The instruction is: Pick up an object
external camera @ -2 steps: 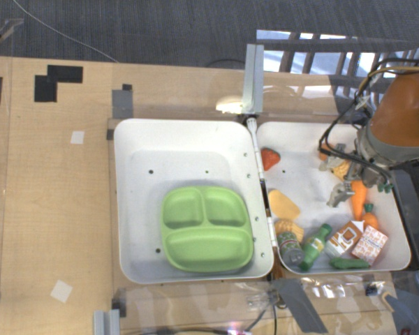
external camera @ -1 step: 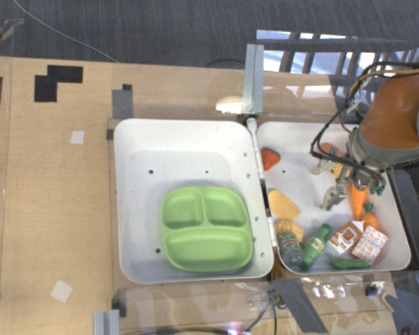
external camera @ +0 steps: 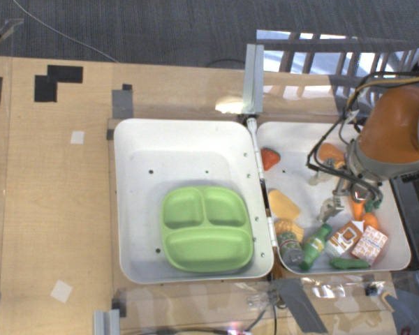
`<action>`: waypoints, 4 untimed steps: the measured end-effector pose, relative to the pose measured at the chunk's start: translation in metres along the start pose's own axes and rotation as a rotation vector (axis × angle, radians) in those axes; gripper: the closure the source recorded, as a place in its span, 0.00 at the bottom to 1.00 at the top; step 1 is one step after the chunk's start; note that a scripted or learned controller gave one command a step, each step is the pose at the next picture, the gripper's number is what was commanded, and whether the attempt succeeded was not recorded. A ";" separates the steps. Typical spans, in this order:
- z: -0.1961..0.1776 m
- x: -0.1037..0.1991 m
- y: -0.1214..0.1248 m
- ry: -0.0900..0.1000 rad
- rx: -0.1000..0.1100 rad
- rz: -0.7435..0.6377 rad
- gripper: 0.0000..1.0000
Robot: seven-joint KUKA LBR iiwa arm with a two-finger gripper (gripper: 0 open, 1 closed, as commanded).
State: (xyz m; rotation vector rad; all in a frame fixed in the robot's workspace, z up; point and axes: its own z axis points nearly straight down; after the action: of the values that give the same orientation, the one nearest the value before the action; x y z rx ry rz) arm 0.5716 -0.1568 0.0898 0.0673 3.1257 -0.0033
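Lying at the gripper's [external camera: 333, 206] seven o'clock, green bottle [external camera: 314, 246]: light, slick, best pinched mid-body; finger state perhaps open, cannot tell.

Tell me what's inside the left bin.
The left bin holds one green divided plate, lying flat toward its front. Its compartments look bare. Whatever lies beneath the plate is covered.

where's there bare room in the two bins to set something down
The left bin has a wide bare strip along its far wall and left side, bordering the green divided plate. In the right bin, the far part between the red piece and the gripper is bare. Its near half is crowded: green bottle, cartons, yellow piece.
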 end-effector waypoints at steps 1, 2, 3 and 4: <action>0.004 -0.093 -0.023 0.013 -0.001 0.137 0.00; -0.012 -0.098 -0.022 -0.007 0.001 0.133 1.00; -0.125 -0.086 0.003 -0.010 0.000 0.257 1.00; -0.208 -0.092 0.037 -0.004 -0.002 0.425 1.00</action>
State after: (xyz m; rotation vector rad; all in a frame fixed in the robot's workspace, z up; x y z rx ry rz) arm 0.6620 -0.1228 0.2988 0.7244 3.0369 0.0045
